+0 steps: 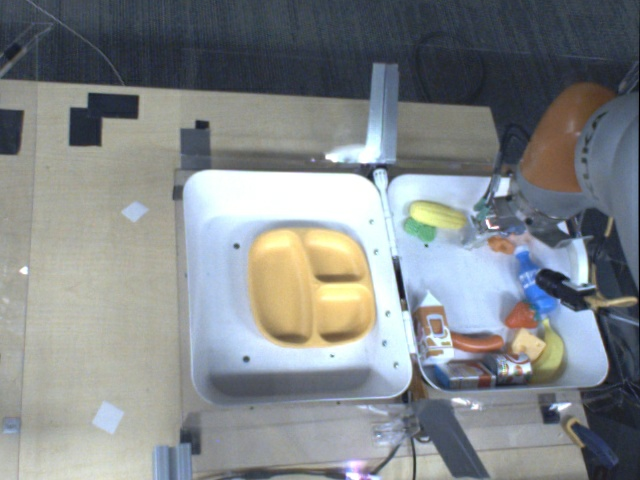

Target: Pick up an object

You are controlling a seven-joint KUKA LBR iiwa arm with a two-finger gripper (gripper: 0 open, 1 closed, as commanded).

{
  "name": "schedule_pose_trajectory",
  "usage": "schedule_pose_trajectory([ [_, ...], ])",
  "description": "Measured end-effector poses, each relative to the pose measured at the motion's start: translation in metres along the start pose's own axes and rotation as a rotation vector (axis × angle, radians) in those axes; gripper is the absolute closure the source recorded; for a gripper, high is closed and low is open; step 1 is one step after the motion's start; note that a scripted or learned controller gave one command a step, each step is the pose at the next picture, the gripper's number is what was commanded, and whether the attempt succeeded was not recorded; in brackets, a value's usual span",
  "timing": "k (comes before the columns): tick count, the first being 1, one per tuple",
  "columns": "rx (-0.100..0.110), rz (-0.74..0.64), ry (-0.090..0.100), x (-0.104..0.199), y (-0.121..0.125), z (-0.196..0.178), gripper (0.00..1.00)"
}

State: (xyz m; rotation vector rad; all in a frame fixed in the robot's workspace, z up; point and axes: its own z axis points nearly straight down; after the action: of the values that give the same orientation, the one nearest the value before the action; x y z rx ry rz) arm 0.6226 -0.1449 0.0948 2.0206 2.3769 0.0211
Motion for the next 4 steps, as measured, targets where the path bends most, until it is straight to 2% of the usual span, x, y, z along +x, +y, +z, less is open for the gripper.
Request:
schedule_pose_trajectory([
  [1, 0.014, 0.178, 0.004, 0.020, 0.036, -0.097, 1.00],
  [2, 0.028, 0.626, 0.000, 0.004, 0.018, -0.023, 1.00],
  [3, 0.014, 0.642, 0.000, -0.008, -0.074, 0.003, 1.00],
  [4, 0.012, 0.635, 0.007, -0.002, -0.071, 0.003, 0.00],
])
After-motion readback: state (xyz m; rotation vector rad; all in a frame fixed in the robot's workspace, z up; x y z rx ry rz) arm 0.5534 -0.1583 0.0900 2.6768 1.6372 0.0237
